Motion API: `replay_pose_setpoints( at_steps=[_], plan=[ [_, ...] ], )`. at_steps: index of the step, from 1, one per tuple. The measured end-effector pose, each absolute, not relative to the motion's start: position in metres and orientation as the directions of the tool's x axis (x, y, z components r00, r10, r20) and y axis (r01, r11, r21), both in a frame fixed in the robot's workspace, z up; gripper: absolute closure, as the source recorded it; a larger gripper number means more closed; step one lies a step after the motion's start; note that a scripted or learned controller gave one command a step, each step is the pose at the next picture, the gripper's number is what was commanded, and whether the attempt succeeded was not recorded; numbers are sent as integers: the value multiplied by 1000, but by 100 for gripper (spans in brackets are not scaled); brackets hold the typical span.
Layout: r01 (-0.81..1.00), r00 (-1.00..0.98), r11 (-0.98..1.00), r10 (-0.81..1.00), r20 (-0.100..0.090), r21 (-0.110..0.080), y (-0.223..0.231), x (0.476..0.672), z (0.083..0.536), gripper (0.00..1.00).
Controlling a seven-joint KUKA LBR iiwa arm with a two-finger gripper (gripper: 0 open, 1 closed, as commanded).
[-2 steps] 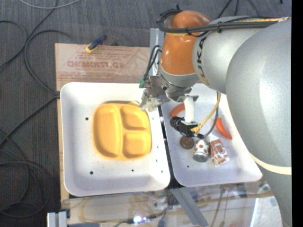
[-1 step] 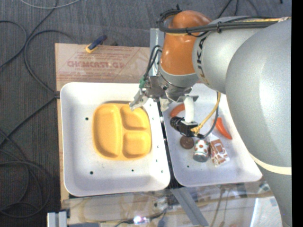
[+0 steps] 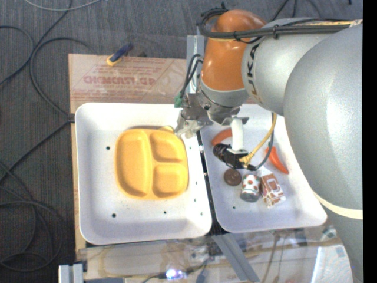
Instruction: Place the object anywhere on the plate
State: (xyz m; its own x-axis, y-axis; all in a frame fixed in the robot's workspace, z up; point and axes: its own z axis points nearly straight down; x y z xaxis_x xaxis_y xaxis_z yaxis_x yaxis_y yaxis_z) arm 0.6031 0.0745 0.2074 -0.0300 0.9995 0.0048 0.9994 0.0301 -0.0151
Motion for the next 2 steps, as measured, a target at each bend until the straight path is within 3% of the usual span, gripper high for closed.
replay_pose_setpoints(
  at_steps=[1, 2],
  plan=[
    [999, -30, 30, 1000, 5, -15, 75, 603, 207, 0],
    [999, -28, 29, 1000, 6, -18, 74, 603, 215, 100]
  ],
)
